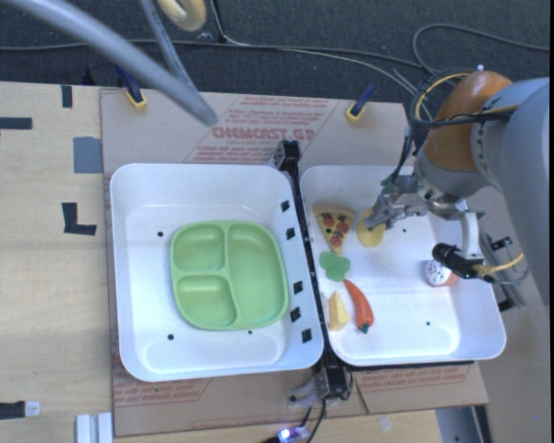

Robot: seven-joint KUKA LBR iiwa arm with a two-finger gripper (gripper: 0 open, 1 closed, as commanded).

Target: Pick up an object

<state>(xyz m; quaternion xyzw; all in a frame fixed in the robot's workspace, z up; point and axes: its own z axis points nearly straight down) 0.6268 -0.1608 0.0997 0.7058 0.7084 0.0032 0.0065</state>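
My gripper (379, 220) hangs low over the upper middle of the right bin (462, 330), its tips just above a pale yellow piece (370, 236). To the left of that piece lies a pizza slice toy (333, 224). Below it are a green leafy piece (334, 266), a red chilli pepper (358, 305) and a yellow wedge (337, 313). A small white and red object (437, 272) rests at the right side of the bin.
The left bin (138, 340) holds a green divided plate (228, 273). A black divider (300, 238) runs between the two bins. Cables trail across the dark floor behind the bench.
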